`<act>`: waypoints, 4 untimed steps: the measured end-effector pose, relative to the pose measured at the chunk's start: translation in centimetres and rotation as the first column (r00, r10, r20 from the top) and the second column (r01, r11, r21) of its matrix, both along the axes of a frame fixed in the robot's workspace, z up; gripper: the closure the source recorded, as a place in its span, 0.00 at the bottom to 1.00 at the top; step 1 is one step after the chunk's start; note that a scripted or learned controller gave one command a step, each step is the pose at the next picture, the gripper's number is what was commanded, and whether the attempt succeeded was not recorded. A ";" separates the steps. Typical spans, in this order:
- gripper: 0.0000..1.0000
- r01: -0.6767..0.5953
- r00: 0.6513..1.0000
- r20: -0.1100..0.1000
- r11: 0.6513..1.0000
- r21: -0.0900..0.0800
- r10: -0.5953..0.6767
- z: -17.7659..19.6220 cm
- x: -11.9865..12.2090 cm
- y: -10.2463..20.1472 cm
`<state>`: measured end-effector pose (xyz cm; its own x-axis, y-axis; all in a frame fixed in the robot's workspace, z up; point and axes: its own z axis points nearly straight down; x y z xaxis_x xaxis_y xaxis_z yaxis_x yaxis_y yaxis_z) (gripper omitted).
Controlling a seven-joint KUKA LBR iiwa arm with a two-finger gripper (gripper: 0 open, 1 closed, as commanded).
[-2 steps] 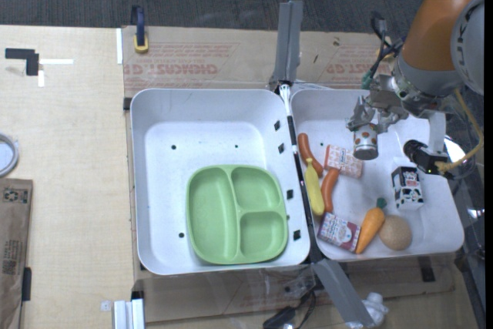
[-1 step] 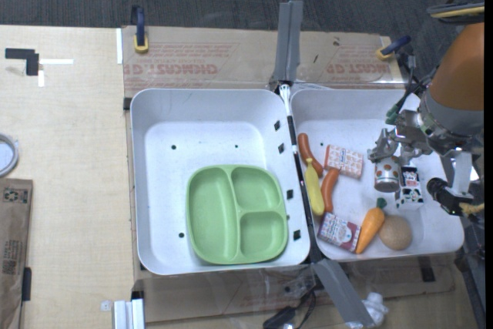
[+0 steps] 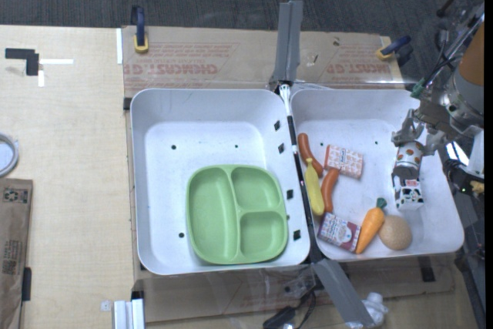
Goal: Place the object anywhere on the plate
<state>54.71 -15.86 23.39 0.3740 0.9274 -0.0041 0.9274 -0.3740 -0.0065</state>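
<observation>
Between clamped fingers of the gripper point(image 3: 409, 158), a small bottle point(image 3: 407, 175): grasp step, calling next for carrying to the plate point(image 3: 236, 213).

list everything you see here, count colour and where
bins: 2, white, side by side on the bench
plate: 1, green with three compartments, in the left bin
sausages: 2, orange-red, right bin near the divider
banana: 1, yellow, between the sausages
cartons: 2, red and white, one mid right bin, one at its front
carrot: 1, orange with green top, front of right bin
ball: 1, tan, beside the carrot
bottle: 1, white and brown, right side of right bin
clamps: 2, blue and yellow, back of the bench
gripper: 1, grey, above the bottle
</observation>
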 end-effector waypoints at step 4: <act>1.00 -0.261 0.965 -0.002 0.965 0.001 0.261 -4.6 -1.8 20.6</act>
